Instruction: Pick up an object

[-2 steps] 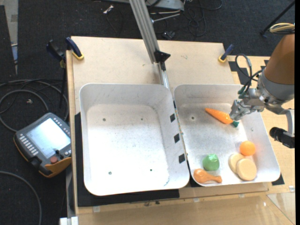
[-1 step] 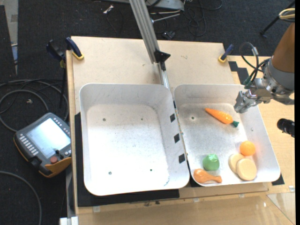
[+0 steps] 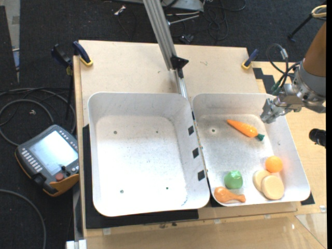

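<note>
Orange plastic toy carrot with green tip [image 3: 243, 128]: lies flat in the right white bin [image 3: 218, 108], far half. Grey two-finger gripper [image 3: 270, 114] hovers just beyond it at the rim, likely approaching; finger spread cannot be told. Nearer: green ball [image 3: 233, 179], orange ball [image 3: 274, 164].

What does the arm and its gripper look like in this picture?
The arm is grey metal, with a broad orange band above the wrist. The wrist is rounded and silver-grey. Thin dark cables loop beside it. The gripper is a small grey metal piece at the arm's end.
</note>
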Action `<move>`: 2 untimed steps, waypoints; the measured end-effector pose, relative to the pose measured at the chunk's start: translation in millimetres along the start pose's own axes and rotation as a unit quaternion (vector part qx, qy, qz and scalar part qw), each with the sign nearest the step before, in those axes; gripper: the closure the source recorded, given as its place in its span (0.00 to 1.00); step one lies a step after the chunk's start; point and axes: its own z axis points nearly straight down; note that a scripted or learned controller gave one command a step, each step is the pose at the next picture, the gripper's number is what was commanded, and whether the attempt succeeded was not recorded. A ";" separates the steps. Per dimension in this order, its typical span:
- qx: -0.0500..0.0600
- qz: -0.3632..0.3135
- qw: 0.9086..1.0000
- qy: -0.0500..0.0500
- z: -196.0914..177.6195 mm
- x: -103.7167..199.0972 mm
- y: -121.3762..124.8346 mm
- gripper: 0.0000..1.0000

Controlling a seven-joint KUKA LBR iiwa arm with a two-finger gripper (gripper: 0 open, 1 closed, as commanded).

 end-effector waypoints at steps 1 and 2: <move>0.001 -0.002 1.000 0.001 -2.1 48.0 1.0 1.00; 0.001 -0.002 1.000 0.001 -1.2 95.4 -5.7 1.00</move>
